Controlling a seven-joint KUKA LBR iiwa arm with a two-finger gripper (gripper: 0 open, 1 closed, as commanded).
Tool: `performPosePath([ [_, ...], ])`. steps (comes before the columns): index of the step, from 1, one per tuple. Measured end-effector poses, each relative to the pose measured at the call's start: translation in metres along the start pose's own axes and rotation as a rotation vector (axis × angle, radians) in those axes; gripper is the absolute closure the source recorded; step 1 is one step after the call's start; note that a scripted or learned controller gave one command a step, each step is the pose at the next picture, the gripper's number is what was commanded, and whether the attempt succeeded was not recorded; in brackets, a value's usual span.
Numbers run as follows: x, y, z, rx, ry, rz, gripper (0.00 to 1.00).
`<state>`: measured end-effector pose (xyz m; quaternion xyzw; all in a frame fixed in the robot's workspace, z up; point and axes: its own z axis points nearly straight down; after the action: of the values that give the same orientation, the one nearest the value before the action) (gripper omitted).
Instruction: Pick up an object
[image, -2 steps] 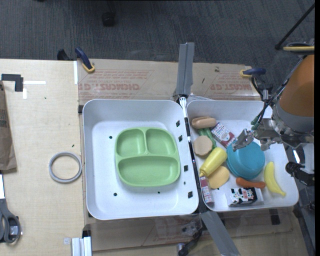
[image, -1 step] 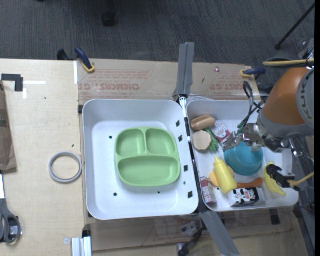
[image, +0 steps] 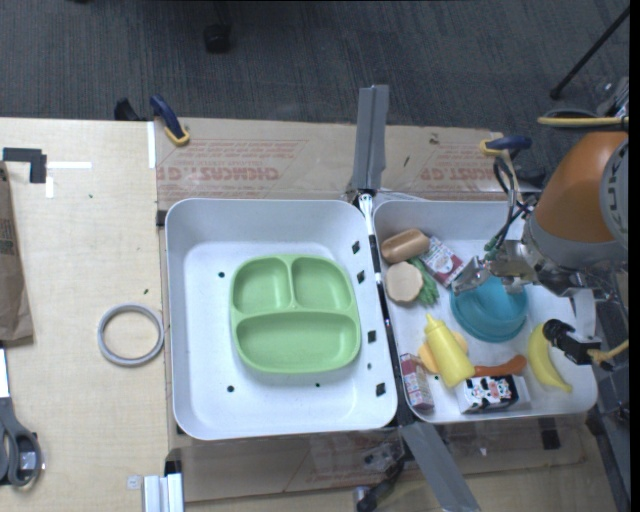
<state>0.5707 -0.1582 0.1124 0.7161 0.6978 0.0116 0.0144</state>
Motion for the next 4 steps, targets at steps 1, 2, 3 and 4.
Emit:
performPosePath([
  [1,-0.008,0.012,0.0,-0.001,0.002,-0.028,0.0],
  [2,-0.012,0.029,0.001,0.001,0.001,-0.026,0.0],
  [3,-0.011,0.02,0.0,-0.012,-0.006,-0.08,0.0],
  [4,-0.023,0.046,0.0,-0.001,0.012,-0.127,0.0],
])
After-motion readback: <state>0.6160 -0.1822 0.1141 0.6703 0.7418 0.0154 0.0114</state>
